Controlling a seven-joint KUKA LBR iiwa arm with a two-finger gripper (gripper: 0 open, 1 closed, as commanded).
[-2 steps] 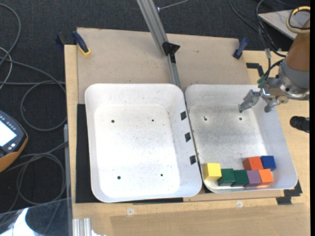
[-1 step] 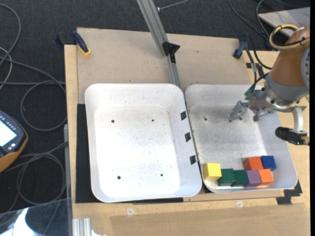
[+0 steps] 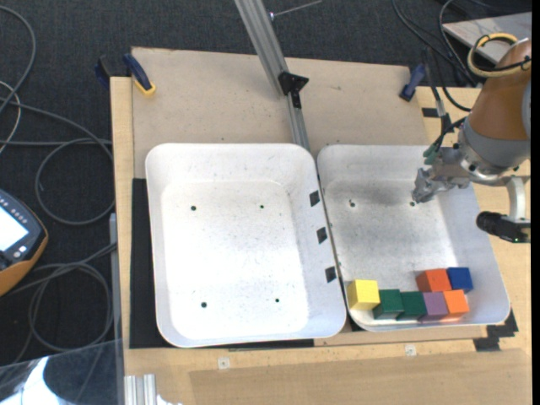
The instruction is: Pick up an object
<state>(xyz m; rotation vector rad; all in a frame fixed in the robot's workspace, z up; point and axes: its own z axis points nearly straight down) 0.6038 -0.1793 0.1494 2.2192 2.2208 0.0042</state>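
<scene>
Camera view, looking down on the bench (image 3: 219, 83) at a slant. Two shallow white bins lie side by side: left bin (image 3: 169, 175), right bin (image 3: 472, 251). The arm (image 3: 502, 108) enters from the right edge, orange band above the grey wrist, and its gripper (image 3: 424, 186) hangs over the upper part of the right bin, near the far right corner.

Finger state: cannot tell. The tips are small and dark against the bin floor, and nothing is visibly held between them.

Objects: a cluster of coloured blocks sits along the near edge of the right bin, well apart from the gripper. Yellow block (image 3: 364, 293) at the left end; just beside it two green blocks (image 3: 400, 303); then a purple block (image 3: 435, 305) and an orange block (image 3: 456, 302). Behind these, a red-orange block (image 3: 437, 280) touching a blue block (image 3: 460, 278).

A metal rail (image 3: 266, 36) slants down from the top of the frame to the gap between the bins. Blue clamps (image 3: 139, 72) hold the board's far corners.
</scene>
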